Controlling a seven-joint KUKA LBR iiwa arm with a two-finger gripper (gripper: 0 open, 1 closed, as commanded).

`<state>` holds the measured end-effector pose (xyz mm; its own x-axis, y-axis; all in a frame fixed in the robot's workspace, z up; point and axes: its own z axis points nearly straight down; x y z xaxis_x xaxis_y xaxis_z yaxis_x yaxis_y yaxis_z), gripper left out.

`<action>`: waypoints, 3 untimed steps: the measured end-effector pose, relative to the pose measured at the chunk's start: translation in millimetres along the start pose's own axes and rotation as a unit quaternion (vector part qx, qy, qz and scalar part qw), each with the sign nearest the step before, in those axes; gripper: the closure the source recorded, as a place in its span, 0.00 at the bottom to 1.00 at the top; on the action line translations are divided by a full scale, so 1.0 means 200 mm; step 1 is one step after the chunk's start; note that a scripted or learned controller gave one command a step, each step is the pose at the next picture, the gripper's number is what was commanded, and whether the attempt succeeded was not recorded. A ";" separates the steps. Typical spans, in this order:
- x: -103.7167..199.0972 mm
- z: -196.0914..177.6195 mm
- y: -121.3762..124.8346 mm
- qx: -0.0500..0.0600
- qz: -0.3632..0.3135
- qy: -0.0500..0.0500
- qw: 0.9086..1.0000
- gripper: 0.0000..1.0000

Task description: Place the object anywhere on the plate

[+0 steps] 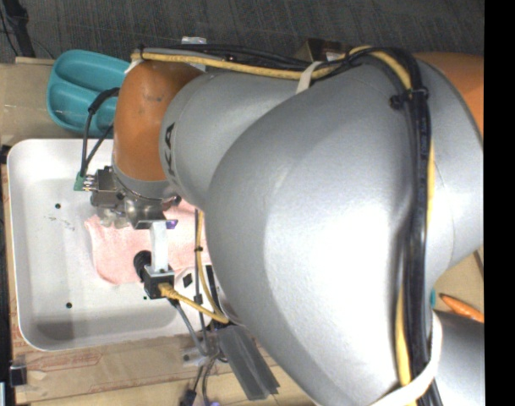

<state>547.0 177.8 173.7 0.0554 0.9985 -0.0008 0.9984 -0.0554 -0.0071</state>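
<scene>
Over what seems the pink plate [110,257], the gripper [115,216] hangs low, spread or pinching I cannot tell; best release gently above the plate's middle.

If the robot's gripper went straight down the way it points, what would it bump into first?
Most likely the pink plate lying in the white bin, since the gripper hangs just above it. Depth is hard to judge here, so that is a guess.

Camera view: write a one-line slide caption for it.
Grey arm reaches over a white bin, gripper above a pink plate; a teal object sits outside the bin.
</scene>
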 end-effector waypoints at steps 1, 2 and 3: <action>0.03 -0.11 -0.14 -0.001 -0.023 0.000 1.000 1.00; 0.18 0.42 -0.37 -0.002 -0.002 0.000 1.000 1.00; 0.19 0.19 -0.14 -0.003 -0.173 -0.001 0.985 1.00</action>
<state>521.4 218.1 135.6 -0.2881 0.9576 -0.0002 0.9576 0.2881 -0.0021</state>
